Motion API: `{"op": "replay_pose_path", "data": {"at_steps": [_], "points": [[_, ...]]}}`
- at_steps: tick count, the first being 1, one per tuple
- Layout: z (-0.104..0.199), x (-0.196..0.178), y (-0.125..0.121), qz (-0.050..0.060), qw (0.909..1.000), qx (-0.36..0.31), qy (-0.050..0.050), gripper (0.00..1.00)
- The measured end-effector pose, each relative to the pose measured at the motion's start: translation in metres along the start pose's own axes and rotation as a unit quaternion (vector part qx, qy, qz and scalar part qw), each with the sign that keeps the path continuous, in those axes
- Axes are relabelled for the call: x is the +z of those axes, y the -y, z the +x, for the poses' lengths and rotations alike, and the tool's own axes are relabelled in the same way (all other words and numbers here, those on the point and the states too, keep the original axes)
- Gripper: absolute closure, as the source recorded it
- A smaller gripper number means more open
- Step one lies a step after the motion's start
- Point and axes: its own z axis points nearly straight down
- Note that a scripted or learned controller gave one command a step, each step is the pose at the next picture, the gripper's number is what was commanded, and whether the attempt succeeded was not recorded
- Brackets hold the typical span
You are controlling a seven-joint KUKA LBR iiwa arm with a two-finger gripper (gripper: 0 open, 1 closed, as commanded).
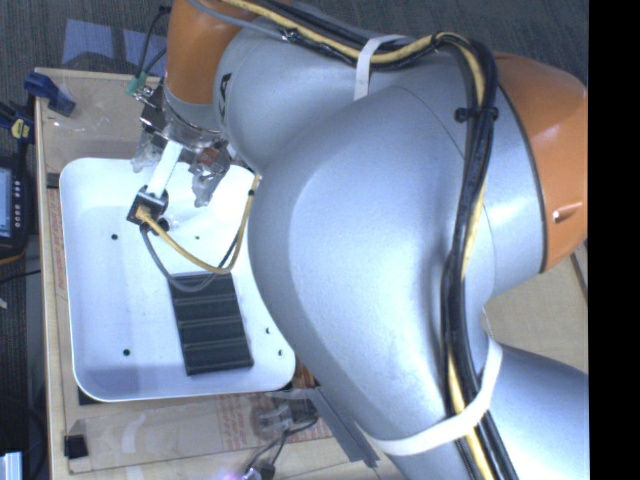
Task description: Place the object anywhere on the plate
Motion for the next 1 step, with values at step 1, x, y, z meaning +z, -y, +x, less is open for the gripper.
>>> {"op": "replay_pose_path", "data": {"at_steps": [1], "points": [[0.0026, -0.009, 0.0033, 0.002, 1.0, -0.006, 0.001, 1.0]]}}
